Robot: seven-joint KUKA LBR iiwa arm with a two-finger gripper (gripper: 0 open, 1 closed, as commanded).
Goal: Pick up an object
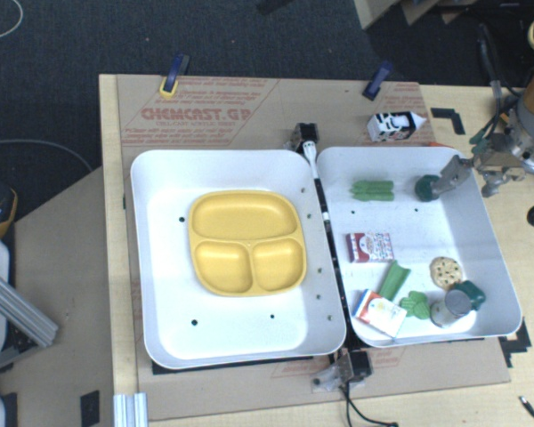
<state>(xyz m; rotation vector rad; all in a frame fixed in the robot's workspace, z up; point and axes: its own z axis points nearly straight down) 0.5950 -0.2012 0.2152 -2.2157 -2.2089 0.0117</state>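
Note:
The right bin [494, 238] holds several small items: a light green ridged piece [372, 190], a dark green round piece [427, 188], a red and white packet [369, 246], a green stick [393, 281], a cookie [445, 271], a grey and teal cylinder [458, 301] and a white card [380, 313]. My gripper [474, 178] hangs over that bin's far right corner, open, with nothing between its fingers. Its left finger [454, 173] stands just right of the dark green round piece.
The left bin [151, 238] carries a yellow divided plate [246, 241]. A black and white item [396, 125] lies on the bench behind the right bin. Blue clamps [173, 74] [376, 81] grip the board's far edge.

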